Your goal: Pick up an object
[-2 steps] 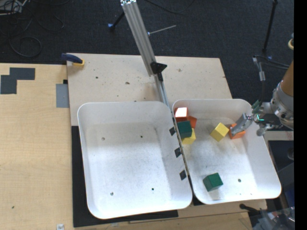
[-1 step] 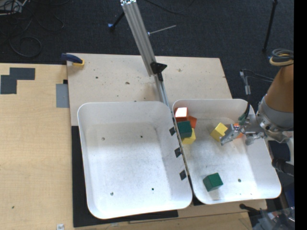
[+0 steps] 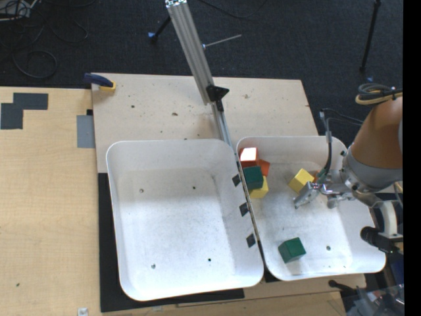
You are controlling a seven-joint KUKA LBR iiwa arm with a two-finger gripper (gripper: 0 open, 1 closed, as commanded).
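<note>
In the right bin (image 3: pixel 368 259) my gripper (image 3: pixel 316 201) hangs low over the floor, reaching in from the right, its fingers open with nothing between them. A yellow block (image 3: pixel 302 178) lies just up and left of the left fingertip (image 3: pixel 299 203), close to it. Near the bin's front sits a green block (image 3: pixel 291 249). Against the bin's left wall is a cluster: a white and red block (image 3: pixel 248 154), an orange block (image 3: pixel 264 167), a dark green cube (image 3: pixel 252 175) and a yellow block (image 3: pixel 259 189).
The left bin (image 3: pixel 131 176) adjoins the right one along a shared rim with black clips (image 3: pixel 243 208). A slanted aluminium bar (image 3: pixel 194 51) rises behind the bins. The arm's grey and orange body (image 3: pixel 378 147) overhangs the right bin's right edge.
</note>
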